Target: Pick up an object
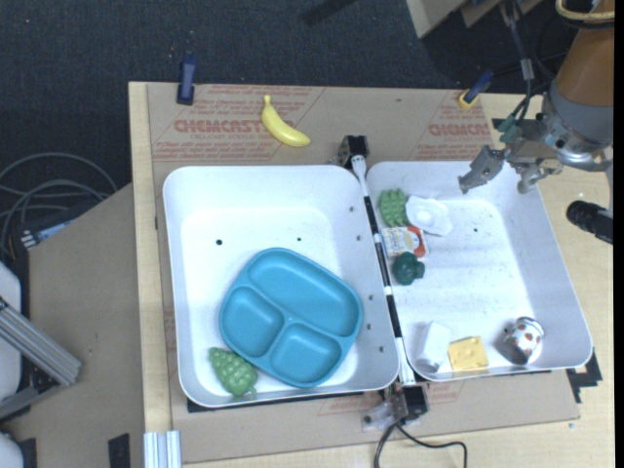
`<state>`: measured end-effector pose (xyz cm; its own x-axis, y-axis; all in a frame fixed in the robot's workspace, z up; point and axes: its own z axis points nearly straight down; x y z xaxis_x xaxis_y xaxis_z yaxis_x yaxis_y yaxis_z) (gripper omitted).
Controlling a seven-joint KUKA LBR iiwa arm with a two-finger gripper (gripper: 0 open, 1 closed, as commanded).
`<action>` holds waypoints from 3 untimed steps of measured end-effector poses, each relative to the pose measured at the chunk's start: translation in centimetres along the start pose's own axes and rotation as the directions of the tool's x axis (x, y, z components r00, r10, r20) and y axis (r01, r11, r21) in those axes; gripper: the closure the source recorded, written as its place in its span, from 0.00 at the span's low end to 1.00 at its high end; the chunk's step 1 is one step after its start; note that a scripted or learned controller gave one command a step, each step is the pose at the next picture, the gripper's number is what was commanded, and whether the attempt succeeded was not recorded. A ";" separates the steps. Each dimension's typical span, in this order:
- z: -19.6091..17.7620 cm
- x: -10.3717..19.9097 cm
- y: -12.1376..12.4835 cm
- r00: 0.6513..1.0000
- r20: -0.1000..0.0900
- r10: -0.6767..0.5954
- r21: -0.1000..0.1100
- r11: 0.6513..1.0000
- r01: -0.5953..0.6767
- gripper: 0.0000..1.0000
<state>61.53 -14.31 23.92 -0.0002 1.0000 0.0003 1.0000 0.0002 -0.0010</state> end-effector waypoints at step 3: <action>5.4 8.9 -7.4 1.000 -0.001 -0.001 0.001 1.000 0.001 0.00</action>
<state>54.17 -5.44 18.49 -0.0011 1.0000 0.0017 1.0000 0.0011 -0.0021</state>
